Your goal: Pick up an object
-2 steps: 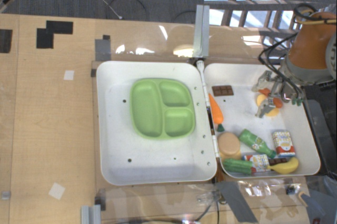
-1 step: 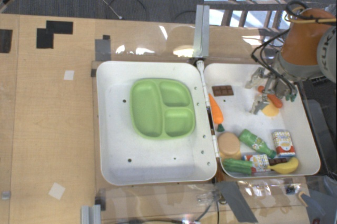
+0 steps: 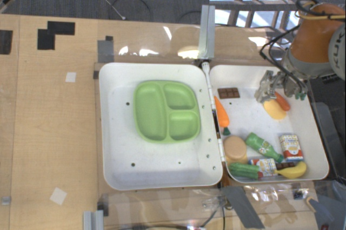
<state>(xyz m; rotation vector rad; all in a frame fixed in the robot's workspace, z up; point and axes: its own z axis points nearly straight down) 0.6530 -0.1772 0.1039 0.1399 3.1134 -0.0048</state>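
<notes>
Plastic, wood and metal on the bench

Both bins look like smooth white plastic with a slight sheen; the green tray is matt plastic. The bench is pale, matt wood grain. The divider post is dull grey metal. The banana looks glossy plastic.

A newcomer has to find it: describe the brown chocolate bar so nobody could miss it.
Start at the right-hand shallow white bin, the one crowded with toy food. The flat brown chocolate bar lies near its far left corner, just above the orange carrot. It is the only dark, flat, rectangular piece there.
</notes>
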